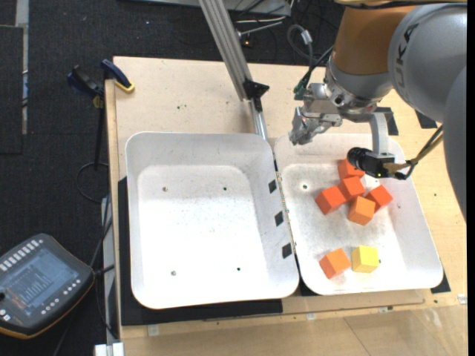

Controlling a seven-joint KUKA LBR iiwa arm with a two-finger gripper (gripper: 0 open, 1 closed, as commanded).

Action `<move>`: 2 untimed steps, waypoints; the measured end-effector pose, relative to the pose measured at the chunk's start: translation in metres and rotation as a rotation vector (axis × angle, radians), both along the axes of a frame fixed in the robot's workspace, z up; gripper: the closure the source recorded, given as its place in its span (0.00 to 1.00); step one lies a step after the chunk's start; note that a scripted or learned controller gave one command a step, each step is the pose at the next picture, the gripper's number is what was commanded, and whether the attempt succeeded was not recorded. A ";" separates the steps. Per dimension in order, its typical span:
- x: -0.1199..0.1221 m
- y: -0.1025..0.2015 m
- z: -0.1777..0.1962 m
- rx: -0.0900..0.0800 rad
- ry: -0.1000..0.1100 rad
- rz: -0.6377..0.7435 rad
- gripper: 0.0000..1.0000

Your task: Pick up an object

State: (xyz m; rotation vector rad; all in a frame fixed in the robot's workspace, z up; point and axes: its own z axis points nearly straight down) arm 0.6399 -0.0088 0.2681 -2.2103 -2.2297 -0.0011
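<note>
arm [415,43] came in from the right, gripper [304,130] hung over the far edge of the right bin [415,273], near the seam between the two bins. couldn't tell how the jaws stood, too small and blurred against the bin rim; nothing seen between them. task objects all sat in the right bin: a cluster of orange cubes, one [332,198] at the cluster's left, one [352,185] touching it, one [363,210] just nearer the camera, one [381,196] at the right, and one [346,169] at the far end partly hidden by a black part on the arm. well apart from the cluster, near the front rim, an orange cube [335,262] sat just beside a yellow cube [365,259]. left bin [141,162] sat beside it on the desk [185,87]. teach pendant [37,284] lay off the desk at lower left, blue-and-yellow clamp [100,80] at the desk's far left corner.
</note>
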 end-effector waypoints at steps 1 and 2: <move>0.001 0.049 -0.023 -0.001 0.002 -0.001 1.00; -0.001 0.096 -0.022 0.000 -0.001 -0.001 1.00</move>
